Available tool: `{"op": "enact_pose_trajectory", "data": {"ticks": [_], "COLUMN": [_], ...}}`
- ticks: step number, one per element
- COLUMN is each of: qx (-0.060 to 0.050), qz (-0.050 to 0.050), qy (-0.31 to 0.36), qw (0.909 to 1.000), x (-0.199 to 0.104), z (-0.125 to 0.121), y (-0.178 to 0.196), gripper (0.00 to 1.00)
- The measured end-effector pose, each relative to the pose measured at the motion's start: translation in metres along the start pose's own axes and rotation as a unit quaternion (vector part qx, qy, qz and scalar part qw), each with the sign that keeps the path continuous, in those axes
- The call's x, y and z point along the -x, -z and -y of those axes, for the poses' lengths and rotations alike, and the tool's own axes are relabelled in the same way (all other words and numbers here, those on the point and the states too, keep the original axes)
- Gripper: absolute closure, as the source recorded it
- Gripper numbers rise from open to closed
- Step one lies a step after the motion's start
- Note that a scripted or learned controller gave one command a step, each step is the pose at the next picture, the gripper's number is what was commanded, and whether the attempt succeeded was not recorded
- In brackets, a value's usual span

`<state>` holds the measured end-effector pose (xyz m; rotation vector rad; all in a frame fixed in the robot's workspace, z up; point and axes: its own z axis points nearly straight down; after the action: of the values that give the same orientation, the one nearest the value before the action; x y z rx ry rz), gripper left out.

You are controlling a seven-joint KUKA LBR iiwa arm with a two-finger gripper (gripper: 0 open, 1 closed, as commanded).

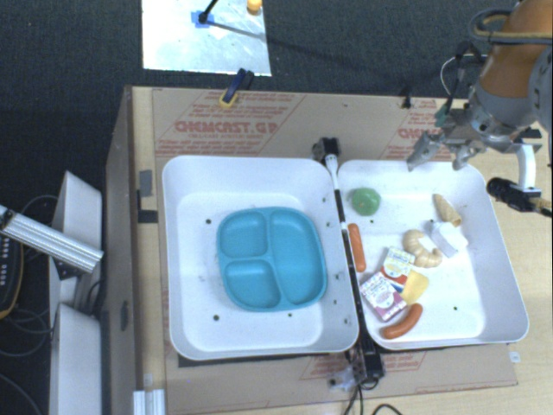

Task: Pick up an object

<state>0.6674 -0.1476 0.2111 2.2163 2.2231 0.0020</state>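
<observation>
The jaws (445, 152) are hanging spread open and holding nothing over the far rim of the right bin (505, 258). Inside it are lying a green ball (365, 201), croissant (422, 247), and sausage (403, 321); a blue tray (270, 258) is sitting in the left bin (186, 232).

Two white bins (173, 232). One blue divided plate (270, 259). One green ball (365, 201). One carrot (357, 245). One sausage (402, 321). One croissant (421, 247). One small pink packet (380, 294). One yellow cheese wedge (415, 285).
</observation>
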Motion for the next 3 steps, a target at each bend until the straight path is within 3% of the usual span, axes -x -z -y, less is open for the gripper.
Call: {"op": "enact_pose_trajectory", "data": {"ticks": [1, 2, 3], "qx": [-0.002, 0.000, -0.001], "qz": [-0.001, 0.000, 0.000], "qy": [0.001, -0.001, -0.001], "qw": [1.0000, 1.0000, 1.0000], "x": [-0.053, -0.015, 0.005], "z": [0.000, 0.033, 0.083], "y": [-0.120, -0.099, -0.113], "gripper": [0.00, 0.00, 0.00]}}
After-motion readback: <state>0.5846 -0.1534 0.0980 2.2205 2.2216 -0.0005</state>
